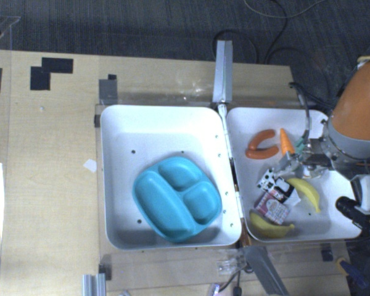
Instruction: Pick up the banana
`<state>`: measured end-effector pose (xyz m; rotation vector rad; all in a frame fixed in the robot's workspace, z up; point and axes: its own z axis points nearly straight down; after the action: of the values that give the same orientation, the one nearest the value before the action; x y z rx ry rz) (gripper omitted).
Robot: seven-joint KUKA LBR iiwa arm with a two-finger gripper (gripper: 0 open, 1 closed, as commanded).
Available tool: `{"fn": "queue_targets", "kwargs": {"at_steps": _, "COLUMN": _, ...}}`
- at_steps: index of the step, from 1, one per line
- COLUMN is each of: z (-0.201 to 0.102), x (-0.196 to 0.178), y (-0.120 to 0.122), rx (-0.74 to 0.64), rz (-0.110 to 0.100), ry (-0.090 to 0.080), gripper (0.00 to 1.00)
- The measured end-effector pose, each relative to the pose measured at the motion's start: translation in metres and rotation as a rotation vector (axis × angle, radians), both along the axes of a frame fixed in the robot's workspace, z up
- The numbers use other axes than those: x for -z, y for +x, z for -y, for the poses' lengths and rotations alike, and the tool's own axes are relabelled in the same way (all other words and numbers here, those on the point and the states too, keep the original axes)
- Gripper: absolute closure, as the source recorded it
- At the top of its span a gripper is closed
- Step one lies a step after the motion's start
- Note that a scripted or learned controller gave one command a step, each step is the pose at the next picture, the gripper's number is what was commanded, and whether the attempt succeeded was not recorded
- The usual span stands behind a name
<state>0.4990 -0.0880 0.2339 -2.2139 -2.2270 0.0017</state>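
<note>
Two bananas lie in the right bin (339, 230). A bright yellow banana (308, 192) rests in the middle of it, slanting down to the right. A duller yellow banana (271, 226) lies along the bin's front wall, partly under a small printed packet (275, 205). My gripper (298, 161) hangs low over the right bin just above and left of the bright banana, on the grey wrist (351, 143) below the orange band (362, 97). Nothing shows held in it.
The right bin also holds a curved red sausage (261, 145), an orange carrot (286, 142) and a black-and-white spotted item (268, 179). A blue divided plate (177, 197) lies in the left bin (120, 165). A metal divider post (223, 73) stands between the bins.
</note>
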Motion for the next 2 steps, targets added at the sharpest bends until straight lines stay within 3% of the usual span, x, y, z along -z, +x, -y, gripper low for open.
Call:
{"fn": "queue_targets", "kwargs": {"at_steps": 1, "z": 0.041, "x": 0.047, "y": -0.011, "rx": -0.027, "rz": 0.0, "ry": 0.0, "gripper": 0.0}}
{"fn": "queue_targets", "kwargs": {"at_steps": 2, "z": 0.075, "x": 0.141, "y": -0.01, "rx": -0.195, "rz": 0.005, "ry": 0.0, "gripper": 0.0}}
